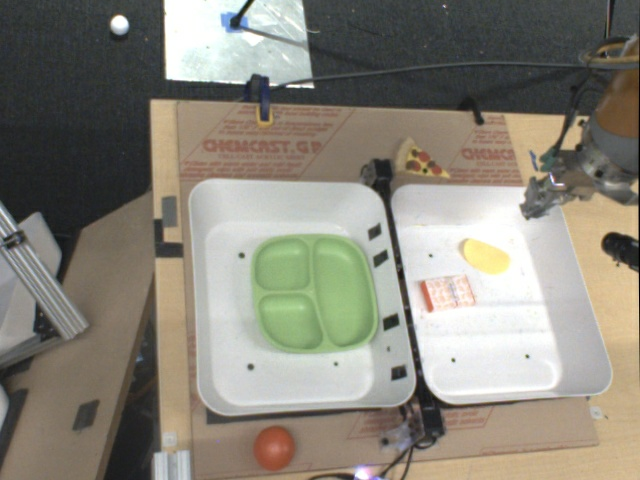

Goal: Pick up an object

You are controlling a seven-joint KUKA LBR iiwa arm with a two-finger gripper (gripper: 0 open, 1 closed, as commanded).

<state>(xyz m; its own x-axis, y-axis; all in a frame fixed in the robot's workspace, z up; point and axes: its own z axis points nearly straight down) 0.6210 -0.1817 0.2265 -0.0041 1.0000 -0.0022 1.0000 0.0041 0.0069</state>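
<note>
In the right bin (pixel 560 368) lie a yellow oval piece (pixel 486 256) and, just below it to the left, a small red-and-white packet (pixel 447 293). My gripper (pixel 540 198) hangs over the right bin's far right corner, above and to the right of the yellow piece, with nothing seen between its fingers. A green divided plate (pixel 313 292) rests in the left bin (pixel 215 368).
A pizza-slice toy (pixel 421 160) lies on the board behind the bins. A red-orange ball (pixel 273 447) sits on the bench in front of the left bin. A blue clamp (pixel 260 96) holds the board's far edge. Cables cross above the bench.
</note>
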